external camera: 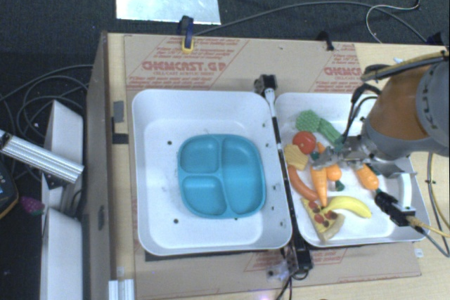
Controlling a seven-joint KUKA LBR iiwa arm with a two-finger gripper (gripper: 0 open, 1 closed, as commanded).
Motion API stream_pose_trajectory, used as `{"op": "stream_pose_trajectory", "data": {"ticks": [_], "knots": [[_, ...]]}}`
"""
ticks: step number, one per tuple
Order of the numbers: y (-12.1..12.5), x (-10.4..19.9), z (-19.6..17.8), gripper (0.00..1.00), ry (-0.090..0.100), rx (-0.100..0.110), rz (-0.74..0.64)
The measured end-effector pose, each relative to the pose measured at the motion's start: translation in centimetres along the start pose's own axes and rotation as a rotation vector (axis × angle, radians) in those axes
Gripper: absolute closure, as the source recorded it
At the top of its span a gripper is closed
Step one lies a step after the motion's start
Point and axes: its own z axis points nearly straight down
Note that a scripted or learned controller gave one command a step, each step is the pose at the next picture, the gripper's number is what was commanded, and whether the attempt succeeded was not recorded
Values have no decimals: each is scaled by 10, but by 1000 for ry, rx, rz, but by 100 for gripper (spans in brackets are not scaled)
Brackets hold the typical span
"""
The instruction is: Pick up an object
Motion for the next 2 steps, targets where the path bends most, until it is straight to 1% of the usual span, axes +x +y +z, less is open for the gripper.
{"op": "stream_pose_trajectory", "data": {"ticks": [1, 2], "knots": [[-17, 22, 15, 0, 4, 22, -2], [-16, 22, 5, 100, 4, 20, -3]]}}
